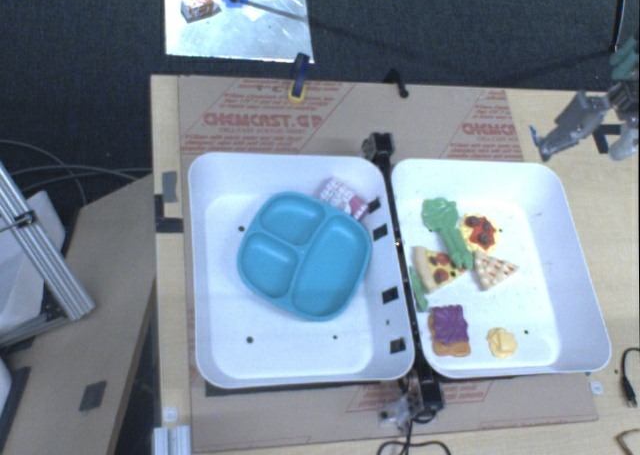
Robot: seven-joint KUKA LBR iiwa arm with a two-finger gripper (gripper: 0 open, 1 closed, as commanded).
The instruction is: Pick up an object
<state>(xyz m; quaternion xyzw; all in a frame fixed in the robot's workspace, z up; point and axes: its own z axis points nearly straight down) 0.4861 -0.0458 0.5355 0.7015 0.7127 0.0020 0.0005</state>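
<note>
Small toy food pieces (462,263), pizza slices among them, lie clustered in the right white bin (570,243), none lifted yet. I see my gripper (565,128) parked well off beyond its far corner, likely keeping the view unobstructed.

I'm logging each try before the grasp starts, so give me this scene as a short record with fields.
left bin: blue divided plate, small pink packet at its far edge
right bin: green toy, pizza slices, purple-topped toast, small yellow piece
arm: at the view's right edge, beyond the right bin's far corner
item held: none seen
</note>
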